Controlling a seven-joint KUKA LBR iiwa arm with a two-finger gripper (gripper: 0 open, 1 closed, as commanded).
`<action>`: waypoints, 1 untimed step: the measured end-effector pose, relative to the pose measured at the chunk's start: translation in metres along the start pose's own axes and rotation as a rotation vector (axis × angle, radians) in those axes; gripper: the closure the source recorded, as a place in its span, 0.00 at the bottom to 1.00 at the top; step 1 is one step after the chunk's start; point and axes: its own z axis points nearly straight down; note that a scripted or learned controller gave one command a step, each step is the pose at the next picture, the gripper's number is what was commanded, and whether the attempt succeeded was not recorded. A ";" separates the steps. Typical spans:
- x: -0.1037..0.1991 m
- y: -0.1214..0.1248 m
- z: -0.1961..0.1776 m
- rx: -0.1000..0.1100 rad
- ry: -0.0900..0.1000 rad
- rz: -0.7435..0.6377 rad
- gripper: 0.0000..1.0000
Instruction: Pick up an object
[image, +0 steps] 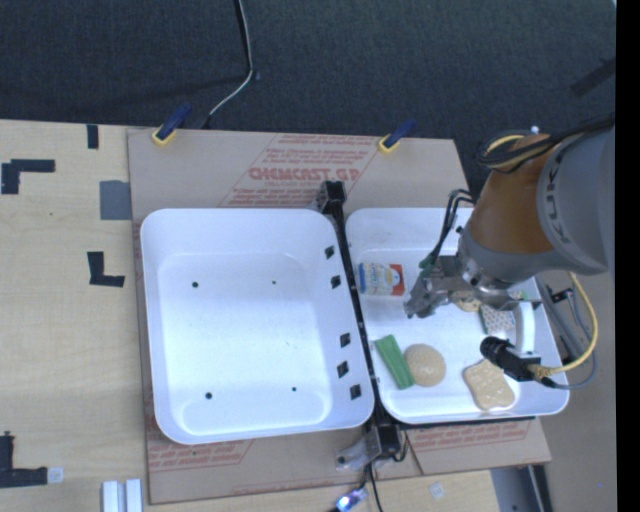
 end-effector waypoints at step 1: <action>-0.032 0.017 0.067 -0.002 -0.001 0.003 1.00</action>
